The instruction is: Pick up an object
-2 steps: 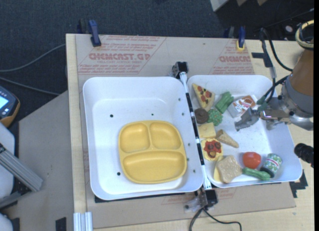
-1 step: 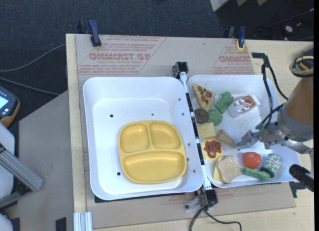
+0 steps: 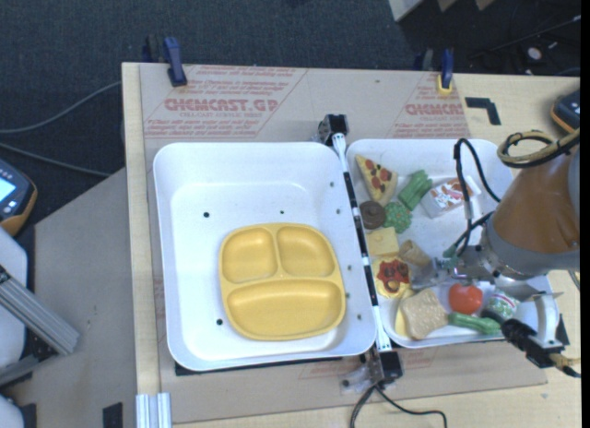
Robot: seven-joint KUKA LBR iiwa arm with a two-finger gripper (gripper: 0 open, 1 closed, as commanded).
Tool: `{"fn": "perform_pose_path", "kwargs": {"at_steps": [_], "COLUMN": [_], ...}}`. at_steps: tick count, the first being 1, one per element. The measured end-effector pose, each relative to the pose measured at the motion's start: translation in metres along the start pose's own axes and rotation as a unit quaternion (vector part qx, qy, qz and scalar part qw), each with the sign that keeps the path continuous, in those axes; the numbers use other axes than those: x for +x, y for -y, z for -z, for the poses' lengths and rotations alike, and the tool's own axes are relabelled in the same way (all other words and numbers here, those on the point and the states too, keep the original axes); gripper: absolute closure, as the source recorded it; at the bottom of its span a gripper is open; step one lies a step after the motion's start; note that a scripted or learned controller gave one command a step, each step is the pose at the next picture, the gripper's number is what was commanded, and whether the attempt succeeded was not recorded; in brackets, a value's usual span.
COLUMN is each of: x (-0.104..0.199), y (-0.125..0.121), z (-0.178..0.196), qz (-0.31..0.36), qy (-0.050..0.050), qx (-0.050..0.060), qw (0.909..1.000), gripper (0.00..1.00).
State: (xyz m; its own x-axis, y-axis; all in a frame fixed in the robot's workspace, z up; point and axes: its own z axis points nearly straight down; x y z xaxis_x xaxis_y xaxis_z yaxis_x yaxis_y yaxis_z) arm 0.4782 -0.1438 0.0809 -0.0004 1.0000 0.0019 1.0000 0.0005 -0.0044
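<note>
The right bin (image 3: 433, 151) holds several toy foods: a pizza slice (image 3: 375, 175), a green pepper (image 3: 412, 192), a brown cookie (image 3: 371, 214), a yellow cheese block (image 3: 383, 243), a red-topped piece (image 3: 394, 275), a bread slice (image 3: 422, 314), a red tomato (image 3: 466, 299), a green bean (image 3: 476, 323) and a white packet (image 3: 447, 196). My gripper (image 3: 437, 275) is low in this bin's front part, between the red-topped piece and the tomato, just above the bread slice. I see nothing clearly held in it.
In the left bin (image 3: 184, 196) lies a yellow divided plate (image 3: 279, 280). The arm's grey and orange body (image 3: 539, 214) covers the right bin's right side. Black cables (image 3: 466, 163) loop over the bin's back right. Blue clamps (image 3: 172, 57) stand at the bench's far edge.
</note>
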Motion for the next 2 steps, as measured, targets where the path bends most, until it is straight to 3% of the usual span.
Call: {"fn": "perform_pose_path", "kwargs": {"at_steps": [1,2], "x": [0.054,0.026], "y": [-0.041,-0.072], "z": [0.004,0.004], "qz": [0.003,0.0], "qy": [0.001,0.002], "qx": [-0.004,-0.004], "qw": [1.0,1.0], "gripper": [0.0,0.0]}}
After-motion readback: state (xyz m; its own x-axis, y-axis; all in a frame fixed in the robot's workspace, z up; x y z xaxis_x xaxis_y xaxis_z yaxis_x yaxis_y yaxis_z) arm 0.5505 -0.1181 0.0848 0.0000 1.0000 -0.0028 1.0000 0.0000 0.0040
